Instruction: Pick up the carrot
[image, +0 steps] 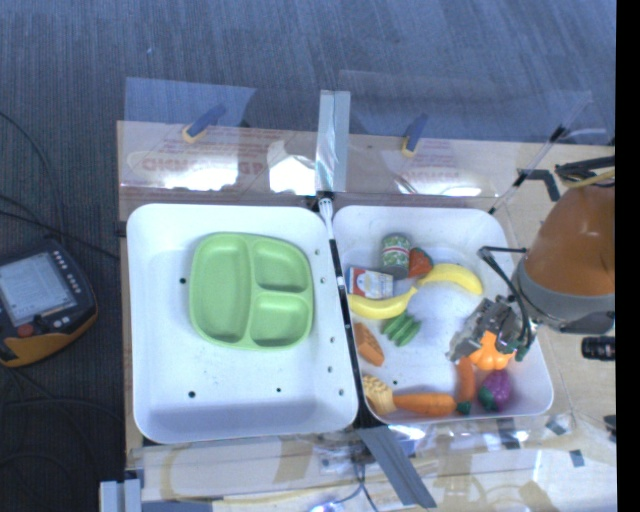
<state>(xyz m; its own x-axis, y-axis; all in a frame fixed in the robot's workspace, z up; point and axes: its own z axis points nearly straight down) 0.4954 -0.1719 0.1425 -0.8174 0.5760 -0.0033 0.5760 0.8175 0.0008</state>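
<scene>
An orange carrot (425, 404) with a green stub lies flat along the front wall of the right bin (440, 215). A second, shorter orange piece (466, 378) stands nearly upright just right of it, and I cannot tell whether that one is also a carrot. My gripper (488, 338) hangs low over the bin's right side, directly above a round orange item (492, 356). It sits above and to the right of the flat carrot, apart from it. The grey and orange arm (572, 260) reaches in from the right.
The right bin also holds a banana (425, 288), a can (396, 249), a red fruit (420, 263), a red-white box (371, 283), green pods (402, 328), a bread piece (369, 345), a corn cob (376, 390) and a purple item (496, 388). A green divided plate (251, 290) lies in the left bin (160, 400).
</scene>
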